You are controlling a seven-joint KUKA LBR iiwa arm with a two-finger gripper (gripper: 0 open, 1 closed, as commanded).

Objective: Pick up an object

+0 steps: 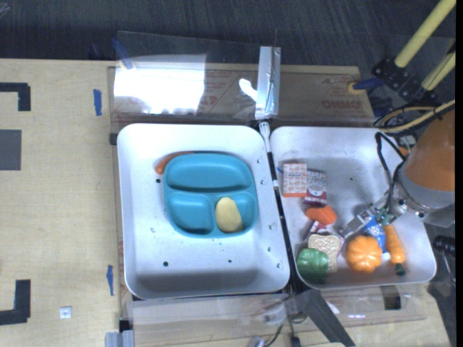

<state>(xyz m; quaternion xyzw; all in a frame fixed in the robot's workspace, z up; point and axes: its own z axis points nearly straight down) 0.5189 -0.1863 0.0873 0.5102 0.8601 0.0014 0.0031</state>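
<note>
From my console, the right bin (416, 266) holds the pickable clutter: an orange fruit (364, 254), a carrot (395, 243), a green pepper (312, 264) and a small carton (294, 178); the gripper (373, 219) sits just above the fruit. I cannot tell its grip. The left bin (145, 194) holds 1 blue tray (199, 186) with a yellow lemon (228, 214).

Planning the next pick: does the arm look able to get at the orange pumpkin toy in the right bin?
Probably yes. The pincer hangs just above the pumpkin, whose top lies uncovered, though the carrot and cracker crowd its sides.
</note>
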